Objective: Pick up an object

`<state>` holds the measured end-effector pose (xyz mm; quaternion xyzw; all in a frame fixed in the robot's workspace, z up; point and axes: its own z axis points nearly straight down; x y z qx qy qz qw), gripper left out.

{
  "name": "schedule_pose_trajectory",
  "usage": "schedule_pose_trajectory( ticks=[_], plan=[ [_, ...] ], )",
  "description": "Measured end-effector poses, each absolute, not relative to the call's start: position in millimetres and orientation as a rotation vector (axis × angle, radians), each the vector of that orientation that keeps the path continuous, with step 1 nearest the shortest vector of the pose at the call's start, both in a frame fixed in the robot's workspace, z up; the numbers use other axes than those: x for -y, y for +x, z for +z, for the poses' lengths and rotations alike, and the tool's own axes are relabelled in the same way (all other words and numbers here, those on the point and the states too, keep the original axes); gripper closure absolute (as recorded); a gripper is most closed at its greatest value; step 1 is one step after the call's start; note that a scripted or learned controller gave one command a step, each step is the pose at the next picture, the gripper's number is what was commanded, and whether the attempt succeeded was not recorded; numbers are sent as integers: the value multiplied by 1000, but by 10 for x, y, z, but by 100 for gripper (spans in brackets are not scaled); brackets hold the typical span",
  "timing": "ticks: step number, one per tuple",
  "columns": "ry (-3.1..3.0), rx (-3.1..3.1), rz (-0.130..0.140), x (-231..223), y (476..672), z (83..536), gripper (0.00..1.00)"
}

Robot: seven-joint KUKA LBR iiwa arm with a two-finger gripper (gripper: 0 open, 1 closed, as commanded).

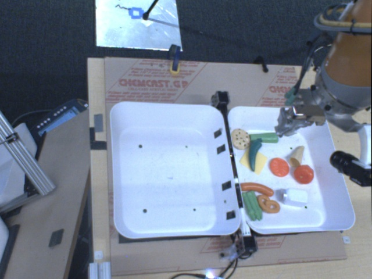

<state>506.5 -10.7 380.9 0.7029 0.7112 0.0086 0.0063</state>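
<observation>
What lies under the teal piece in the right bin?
The teal piece overlaps a yellow wedge, whose right and lower parts show. The wedge's portion beneath it is covered, as is any bin floor there.

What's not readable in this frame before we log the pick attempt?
- Gripper: too blurred in the camera view to tell whether anything sits between its fingers.
- Grey KUKA arm: cut off by the top and right edges.
- Small white block in the right white bin: too small to identify.
- Green stick-shaped toy: its right end is hidden by the gripper.
</observation>
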Motion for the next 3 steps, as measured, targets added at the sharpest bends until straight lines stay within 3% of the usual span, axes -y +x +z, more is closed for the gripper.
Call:
schedule_pose_trajectory(
  ticks=[1, 2, 3],
  plan=[
    [2201, -2230, 24, -591, 4896, 4968, 100],
    [2213, -2236, -5, -1176, 4859, 4141, 100],
    [2209, -2233, 11, -1858, 4862, 4652, 100]
  ],
)
